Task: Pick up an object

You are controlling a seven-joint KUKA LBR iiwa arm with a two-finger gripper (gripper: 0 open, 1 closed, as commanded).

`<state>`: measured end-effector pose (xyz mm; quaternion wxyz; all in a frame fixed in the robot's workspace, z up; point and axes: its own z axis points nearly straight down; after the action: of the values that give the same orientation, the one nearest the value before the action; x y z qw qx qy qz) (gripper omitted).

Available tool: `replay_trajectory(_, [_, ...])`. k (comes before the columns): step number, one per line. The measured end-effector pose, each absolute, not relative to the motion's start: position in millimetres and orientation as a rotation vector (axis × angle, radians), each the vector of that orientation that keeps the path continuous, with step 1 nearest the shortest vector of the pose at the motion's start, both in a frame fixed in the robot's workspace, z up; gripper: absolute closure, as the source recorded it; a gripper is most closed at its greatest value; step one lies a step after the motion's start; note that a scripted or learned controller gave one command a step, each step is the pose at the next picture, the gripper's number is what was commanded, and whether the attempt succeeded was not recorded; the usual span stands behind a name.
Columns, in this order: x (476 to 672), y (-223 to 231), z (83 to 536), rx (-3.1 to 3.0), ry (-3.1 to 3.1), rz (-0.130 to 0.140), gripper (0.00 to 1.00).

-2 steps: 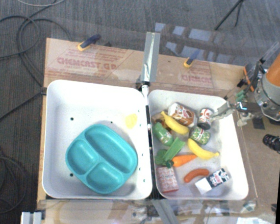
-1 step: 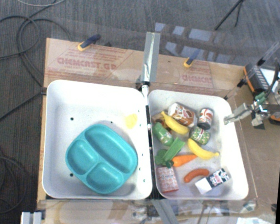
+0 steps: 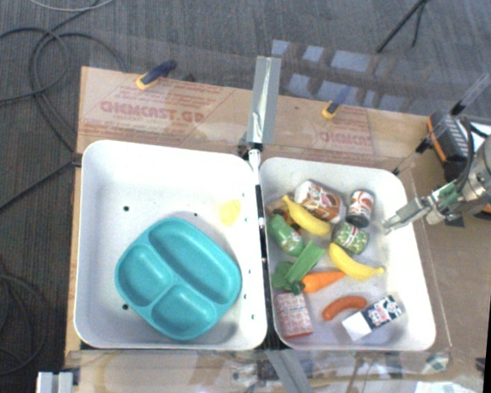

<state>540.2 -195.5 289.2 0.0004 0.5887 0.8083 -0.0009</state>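
The right bin (image 3: 419,277) holds several toy foods. Among them are two yellow bananas (image 3: 306,217) (image 3: 353,262), an orange carrot (image 3: 322,281) and a red sausage (image 3: 342,306). There is also a red-topped can (image 3: 360,208), a green can (image 3: 350,238), a lying red can (image 3: 293,315) and a small black-and-white carton (image 3: 376,316). My gripper (image 3: 396,220) reaches in from the right, above the bin's upper right rim, just right of the red-topped can. Nothing shows in its grasp.
The left bin (image 3: 109,178) carries a teal divided plate (image 3: 179,276) and a small yellow piece (image 3: 229,211) near the divider. A green bottle (image 3: 283,233) and green leaves (image 3: 299,266) lie by the right bin's left wall. Clamps and cables sit behind the bins.
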Motion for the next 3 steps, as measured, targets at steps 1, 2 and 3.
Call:
replay_trajectory(1, [556.3,-155.4,222.6,1.865,2.530,-0.002,0.00])
replay_trajectory(2, [579.6,-197.7,89.1,1.963,2.439,0.007,0.00])
replay_trajectory(3, [667.5,-222.0,216.8,2.060,2.366,-0.005,0.00])
